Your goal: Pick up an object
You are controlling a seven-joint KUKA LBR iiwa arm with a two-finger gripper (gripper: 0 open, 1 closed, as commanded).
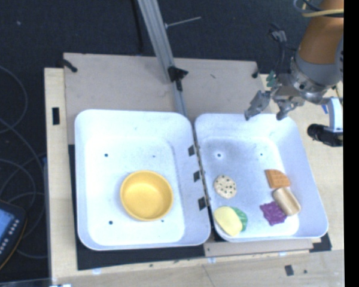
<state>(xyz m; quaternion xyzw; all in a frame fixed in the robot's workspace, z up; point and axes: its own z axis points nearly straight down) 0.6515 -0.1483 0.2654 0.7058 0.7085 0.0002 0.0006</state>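
Observation:
My gripper [267, 111] hangs open above the far rim of the right bin [249, 126], with nothing between its two fingers. Well in front of it, in the near half of that bin, lie a round speckled cookie [225, 187], a yellow and green piece [230, 220], a purple cluster [273, 213], a tan cylinder [285, 200] and an orange wedge [276, 177]. A yellow bowl [146, 195] sits in the left bin [99, 130].
A grey metal pole [158, 37] slants from the top down to the gap between the bins. A dark clamp [325, 134] sits right of the right bin. Cables and a tablet [1, 230] lie on the floor at left.

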